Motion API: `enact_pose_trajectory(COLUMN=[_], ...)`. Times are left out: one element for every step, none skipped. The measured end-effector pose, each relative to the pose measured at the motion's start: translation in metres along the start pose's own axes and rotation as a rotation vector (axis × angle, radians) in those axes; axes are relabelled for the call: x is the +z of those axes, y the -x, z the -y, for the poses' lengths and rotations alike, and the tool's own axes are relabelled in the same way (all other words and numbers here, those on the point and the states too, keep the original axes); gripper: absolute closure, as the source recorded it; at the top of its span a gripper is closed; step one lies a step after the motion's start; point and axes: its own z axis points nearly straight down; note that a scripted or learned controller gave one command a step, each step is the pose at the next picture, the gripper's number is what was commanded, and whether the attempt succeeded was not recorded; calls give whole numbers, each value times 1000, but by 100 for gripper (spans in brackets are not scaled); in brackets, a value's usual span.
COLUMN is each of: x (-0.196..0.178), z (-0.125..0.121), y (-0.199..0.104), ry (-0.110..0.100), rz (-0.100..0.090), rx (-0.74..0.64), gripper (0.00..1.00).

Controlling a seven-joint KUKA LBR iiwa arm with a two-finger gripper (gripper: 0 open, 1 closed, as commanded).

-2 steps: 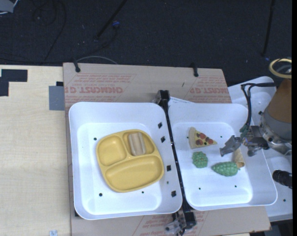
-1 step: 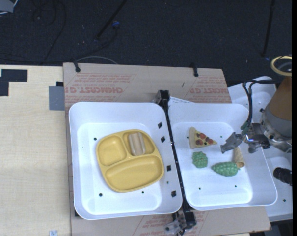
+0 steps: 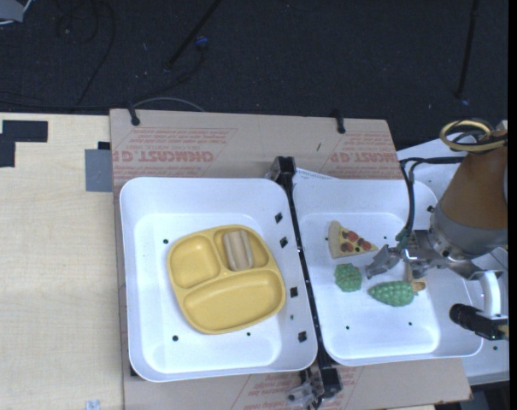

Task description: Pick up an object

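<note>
Desk (image 3: 53, 254): pale wood at 9 o'clock, with a cardboard sheet (image 3: 249, 148) under two white bins set side by side.
Left bin (image 3: 147, 229): holds a yellow compartment tray (image 3: 228, 301); a tan sausage-like piece (image 3: 236, 248) lies in the tray's small compartment at 12 o'clock.
Right bin (image 3: 369, 340): holds three toy foods, grouped in its middle.
Pizza slice (image 3: 348, 241): lies flat at 11 o'clock of the group, apart from the others.
Round green piece (image 3: 349, 278): sits at 6 o'clock of the pizza slice, just beside my tool.
Long green piece (image 3: 392, 294): lies at 4 o'clock of the round one, just below my tool.
My arm (image 3: 476, 203): enters from 3 o'clock, low over the right bin.
My tool (image 3: 386, 261): sits among the three foods; its grey fingers (image 3: 379, 266) point toward 9 o'clock. I cannot tell whether they are spread or pressed together, and I see nothing between them.
</note>
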Motion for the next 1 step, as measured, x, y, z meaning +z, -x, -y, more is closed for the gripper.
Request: enact_pose_trajectory(x=[51], z=[-1], y=[0], ry=[6], rz=[2], rx=[2], gripper=[0])
